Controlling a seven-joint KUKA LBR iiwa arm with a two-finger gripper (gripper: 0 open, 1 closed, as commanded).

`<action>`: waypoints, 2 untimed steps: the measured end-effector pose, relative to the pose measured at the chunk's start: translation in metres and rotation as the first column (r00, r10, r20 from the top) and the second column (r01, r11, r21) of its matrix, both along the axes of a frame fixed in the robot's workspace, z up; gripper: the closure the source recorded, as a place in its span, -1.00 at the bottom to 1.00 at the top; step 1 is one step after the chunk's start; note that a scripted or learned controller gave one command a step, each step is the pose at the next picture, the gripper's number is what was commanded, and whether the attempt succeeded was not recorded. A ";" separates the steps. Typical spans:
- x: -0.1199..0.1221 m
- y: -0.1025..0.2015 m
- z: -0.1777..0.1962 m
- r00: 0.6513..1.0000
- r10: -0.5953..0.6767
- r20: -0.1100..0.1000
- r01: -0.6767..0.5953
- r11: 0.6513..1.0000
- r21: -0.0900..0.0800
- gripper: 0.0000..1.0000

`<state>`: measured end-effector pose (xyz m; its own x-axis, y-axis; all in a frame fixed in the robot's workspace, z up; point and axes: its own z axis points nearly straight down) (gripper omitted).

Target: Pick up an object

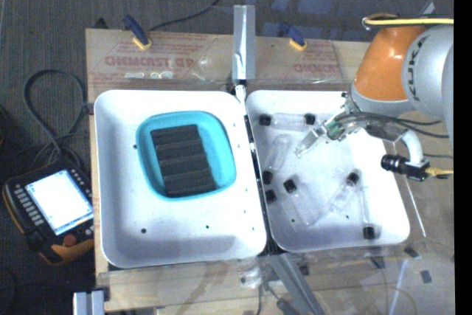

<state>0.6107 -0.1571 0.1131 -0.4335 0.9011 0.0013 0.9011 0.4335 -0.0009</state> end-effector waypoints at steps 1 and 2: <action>0.001 0.001 0.009 1.000 -0.001 0.003 0.001 1.000 0.003 1.00; 0.012 0.010 0.179 0.925 -0.380 0.003 0.380 0.925 -0.004 1.00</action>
